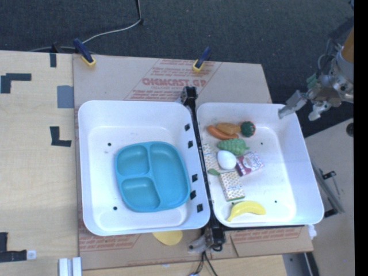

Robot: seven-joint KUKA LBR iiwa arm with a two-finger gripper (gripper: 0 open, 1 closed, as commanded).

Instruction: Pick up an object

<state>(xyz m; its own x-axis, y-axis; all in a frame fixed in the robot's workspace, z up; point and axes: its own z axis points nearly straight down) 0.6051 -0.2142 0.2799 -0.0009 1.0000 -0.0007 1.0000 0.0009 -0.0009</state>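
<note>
The right bin (287, 171) holds a cluster of toy foods: an orange carrot (221, 132), a dark green and red piece (247, 129), a leafy green item (233, 146), a white egg (226, 160), a purple packet (249, 164), a patterned box (231, 184) and a yellow banana (246, 210). My gripper (301, 111) hangs over the bin's far right corner, away from the cluster. It is open, with its two fingers spread and nothing between them.
The left bin (95, 154) holds a blue divided plate (152, 175). A yellow disc (167, 237) lies on the cardboard just below the bins. Clamps (201, 59) pin the cardboard at the back edge.
</note>
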